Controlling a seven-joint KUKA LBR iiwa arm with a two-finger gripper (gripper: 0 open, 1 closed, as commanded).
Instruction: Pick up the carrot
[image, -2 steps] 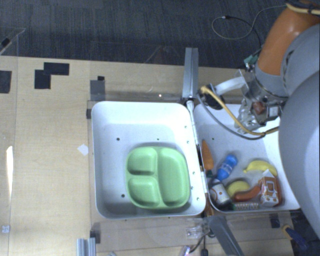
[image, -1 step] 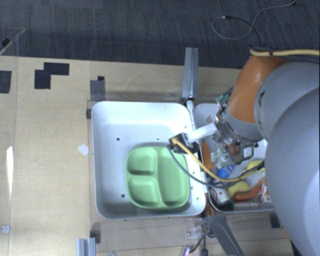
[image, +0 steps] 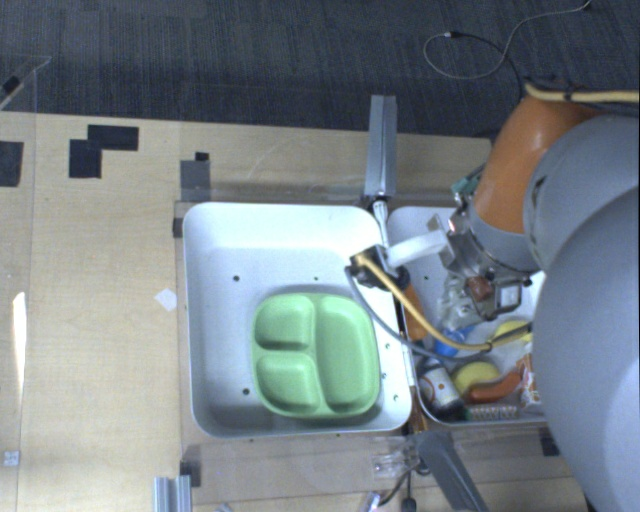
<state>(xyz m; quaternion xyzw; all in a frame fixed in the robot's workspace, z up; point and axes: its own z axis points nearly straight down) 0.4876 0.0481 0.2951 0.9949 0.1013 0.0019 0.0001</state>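
The carrot (image: 497, 389) is a reddish-orange stick lying near the front edge of the right bin (image: 420, 232). My gripper (image: 463, 303) hangs down into that bin, behind the carrot and a little to its left, apart from it. The grey arm with its orange band (image: 520, 150) covers most of the bin's right side.
A green divided plate (image: 316, 353) lies in the left bin (image: 215, 300). Near the carrot sit a yellow round fruit (image: 474, 374), a yellow piece (image: 511, 330) and a small dark can (image: 438, 385). Yellow and black cables (image: 400, 300) drape across the wall between the bins.
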